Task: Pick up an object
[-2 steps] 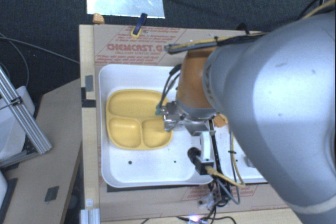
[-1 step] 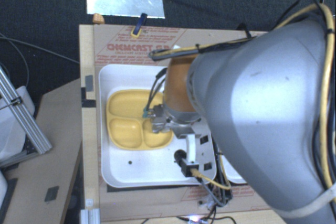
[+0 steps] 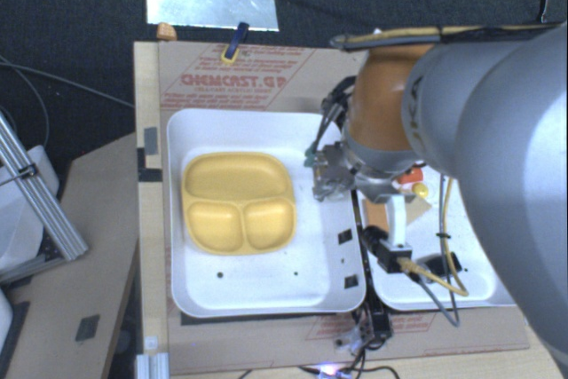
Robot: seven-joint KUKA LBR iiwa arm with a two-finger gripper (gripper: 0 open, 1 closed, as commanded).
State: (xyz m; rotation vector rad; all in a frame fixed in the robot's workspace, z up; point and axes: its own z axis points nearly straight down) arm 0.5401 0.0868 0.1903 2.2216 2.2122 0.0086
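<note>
Approach step: nothing gripped yet.

Poised at frame centre with the gripper [image 3: 330, 171] above the right wall of the left bin [image 3: 266, 280], just beside the yellow divided tray [image 3: 238, 200] lying left of centre. Cannot tell whether opened or closed. Next, probably: shift left over the tray's rim, descend, close on an edge. Alternatively, small orange and yellow bits [image 3: 411, 179] in the right bin [image 3: 470, 284], half hidden by the wrist.

Bench [image 3: 266, 77] bearing two white bins [image 3: 257, 284]
</note>
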